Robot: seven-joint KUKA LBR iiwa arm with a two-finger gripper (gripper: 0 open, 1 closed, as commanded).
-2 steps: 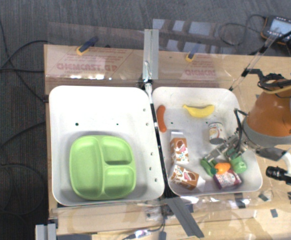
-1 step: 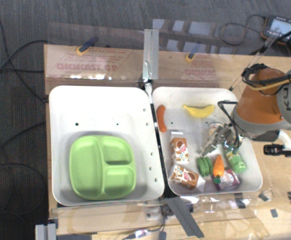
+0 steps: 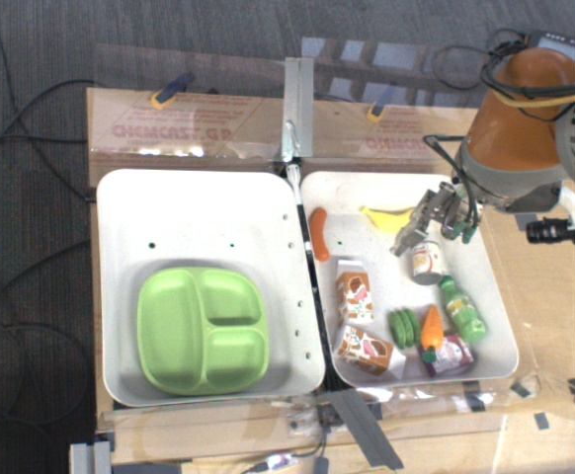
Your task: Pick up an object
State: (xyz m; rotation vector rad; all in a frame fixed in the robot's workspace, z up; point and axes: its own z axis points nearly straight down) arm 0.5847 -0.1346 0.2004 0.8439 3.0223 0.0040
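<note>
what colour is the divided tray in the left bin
Light green, the divided tray, seen in the camera view.

hand (image 3: 428,221) over right bin (image 3: 495,294), near banana (image 3: 386,215) and can (image 3: 426,262) | green tray (image 3: 203,329) in left bin (image 3: 129,205)

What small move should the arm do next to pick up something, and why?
Probably lower the claw a little toward the small can, with a slight shift toward the bin's near side. The claw hangs in the right bin, just above and beside that can, with the yellow banana to its left. The can lies apart from the green bottle, so there seems room around it.
</note>
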